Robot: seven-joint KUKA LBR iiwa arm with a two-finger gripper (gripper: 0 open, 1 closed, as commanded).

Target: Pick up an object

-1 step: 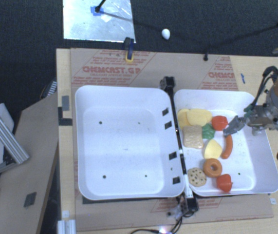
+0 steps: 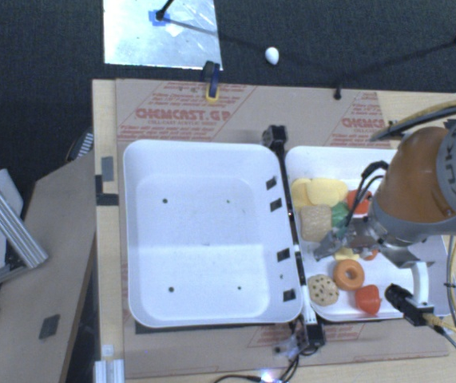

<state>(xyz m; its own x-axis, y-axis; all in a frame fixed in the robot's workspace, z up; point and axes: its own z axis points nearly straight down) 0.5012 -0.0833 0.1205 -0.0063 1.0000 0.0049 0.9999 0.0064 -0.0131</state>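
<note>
Grey metal and an orange band mark the arm (image 2: 419, 190), which reaches in from 3 o'clock and hangs low over the right bin (image 2: 323, 156). Its gripper (image 2: 341, 242) sits among the toy food there, and whether the fingers are released or clenched I cannot tell. Just at its 6 o'clock lies an orange ring like a doughnut (image 2: 349, 274); a speckled cookie (image 2: 323, 290) is at 7 o'clock, a red piece (image 2: 368, 298) at 5 o'clock, a beige block (image 2: 316, 222) at 10 o'clock and yellow pieces (image 2: 318, 191) at 11 o'clock. The left bin (image 2: 204, 234) lies at 9 o'clock.

This looks like the approach or closing step of a pick. Next, one item must be gripped squarely and lifted without dragging its neighbours.

On the cardboard under the bins (image 2: 181, 114), red print reads roughly "CHEMCAST GP". The arm carries part of the letters "KUKA".
</note>
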